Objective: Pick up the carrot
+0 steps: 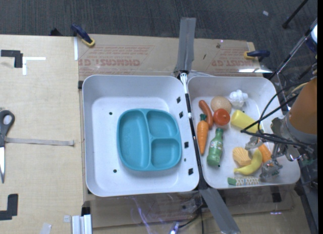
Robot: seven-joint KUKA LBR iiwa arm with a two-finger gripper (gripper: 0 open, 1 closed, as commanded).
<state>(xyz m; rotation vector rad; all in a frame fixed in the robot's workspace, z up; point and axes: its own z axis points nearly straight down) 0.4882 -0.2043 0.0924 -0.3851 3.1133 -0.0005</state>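
Observation:
The carrot [202,134] is orange with a green top and lies lengthwise along the left wall of the right bin [262,84]. A red-brown sausage [205,111] lies just above it and a green bottle [215,148] is to its right. My gripper [271,166] hangs low over the right bin's near right corner, next to a banana [251,165]. It is well to the right of the carrot and apart from it. The arm's orange band [308,109] shows above the gripper at the right edge.
The right bin also holds a red tomato [221,117], a pale onion [220,103], a white crumpled item [238,97], a yellow block [242,120] and an orange shell shape [241,155]. A teal divided plate [150,139] sits in the left bin [96,127]. Scissors [4,127] lie far left.

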